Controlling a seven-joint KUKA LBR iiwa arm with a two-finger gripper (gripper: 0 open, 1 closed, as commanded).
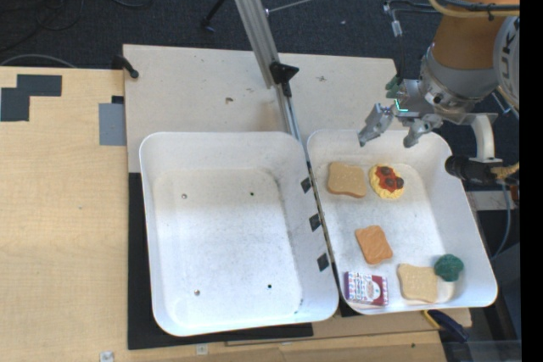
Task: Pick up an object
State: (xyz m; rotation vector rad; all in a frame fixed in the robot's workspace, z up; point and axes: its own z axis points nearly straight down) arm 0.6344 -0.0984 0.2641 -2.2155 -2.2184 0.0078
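Step in hand, as judged from the layout: approach for a pick, nothing yet gripped.

- Claw (392,130): upper right of the frame, at the back rim of the right bin (475,220). Fingers spread apart, nothing between them.
- Nearest candidates: toast slice (346,180) and small pizza (387,181), side by side just below the claw in the frame, apart from each other by a narrow gap.

Recommended procedure:
1. Select one target only. Pizza lies most directly beneath the claw.
2. Centre the open fingers over the target before descent.
3. Turn the wrist so that neither finger lands in the gap on the neighbouring piece.
4. Descend until both fingers straddle the target, then close.
5. Lift straight up; confirm the piece between the fingers before travel.

Risk, as a judgement: flat pieces lying low on the bin floor, likely to slip out of a shallow grip.

Inventory, right bin:
- Toast slice: 1
- Small pizza: 1
- Orange cracker (373,243), centre of bin: 1
- Red-and-white packet (366,288), lower left corner of bin: 1
- Pale bread slice (417,282), lower right: 1
- Green ball (449,267), touching the pale bread slice: 1

Bins: 2, including left bin (161,182).
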